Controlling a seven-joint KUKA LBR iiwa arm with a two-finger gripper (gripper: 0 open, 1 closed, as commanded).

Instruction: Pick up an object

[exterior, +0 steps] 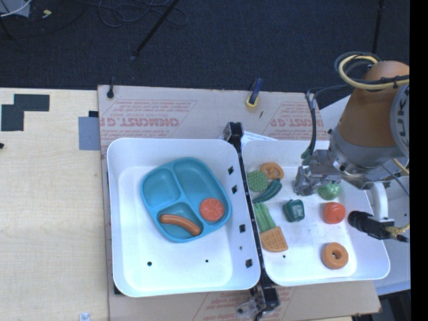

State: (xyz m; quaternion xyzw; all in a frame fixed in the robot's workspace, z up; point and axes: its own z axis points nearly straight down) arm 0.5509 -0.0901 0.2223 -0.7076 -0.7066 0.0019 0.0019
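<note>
Gripper [309, 182] of the grey arm hangs low over the right bin [374, 263], just beside a green toy [329, 192] and near a dark green pepper [293, 210] and a red tomato [334, 212], but whether it grips anything cannot be told.

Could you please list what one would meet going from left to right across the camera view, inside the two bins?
Blue tray → sausage → red slice → waffle → dark green pepper → gripper → tomato
</note>
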